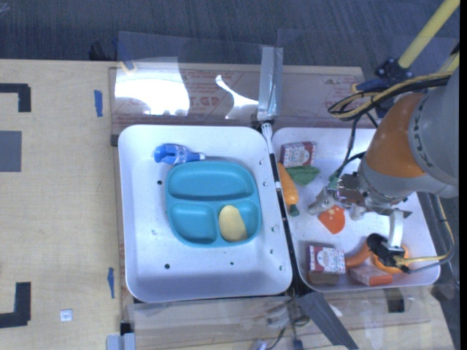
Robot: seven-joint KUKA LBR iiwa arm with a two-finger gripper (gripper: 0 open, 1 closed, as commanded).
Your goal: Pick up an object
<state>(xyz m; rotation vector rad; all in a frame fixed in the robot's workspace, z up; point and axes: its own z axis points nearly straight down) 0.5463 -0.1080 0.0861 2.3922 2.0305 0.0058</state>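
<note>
While we cannot tell the gripper's [349, 197] grip, we count two white bins [139, 217], one blue tray [211, 184] and two small cartons [325, 259]

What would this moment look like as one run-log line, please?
arm: over right bin | gripper: above red item | tray: left bin, holds yellow item

Grey arm [427, 141] reaches in from the right, claw [338, 199] lowered
</note>
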